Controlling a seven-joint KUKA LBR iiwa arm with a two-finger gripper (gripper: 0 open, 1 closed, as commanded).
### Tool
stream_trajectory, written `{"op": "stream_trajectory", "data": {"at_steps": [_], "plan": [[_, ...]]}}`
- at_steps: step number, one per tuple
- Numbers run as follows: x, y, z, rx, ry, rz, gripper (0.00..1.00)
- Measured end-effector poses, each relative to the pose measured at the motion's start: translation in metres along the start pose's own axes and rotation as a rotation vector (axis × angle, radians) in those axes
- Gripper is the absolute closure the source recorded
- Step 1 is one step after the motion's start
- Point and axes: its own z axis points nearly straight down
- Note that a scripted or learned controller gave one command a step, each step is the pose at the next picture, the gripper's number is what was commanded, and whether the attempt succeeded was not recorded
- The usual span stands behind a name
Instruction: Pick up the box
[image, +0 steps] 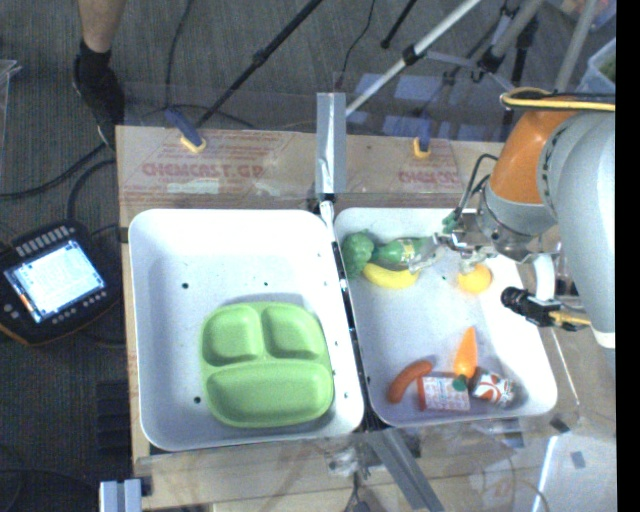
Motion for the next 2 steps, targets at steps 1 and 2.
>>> {"op": "stream_trajectory", "data": {"at_steps": [1,2], "plan": [[0.019,0.032,0.038,0.042,0.001,0.017,0.0],[0.04,0.035,0.037,0.036,-0.016,-0.068,0.0]]}}
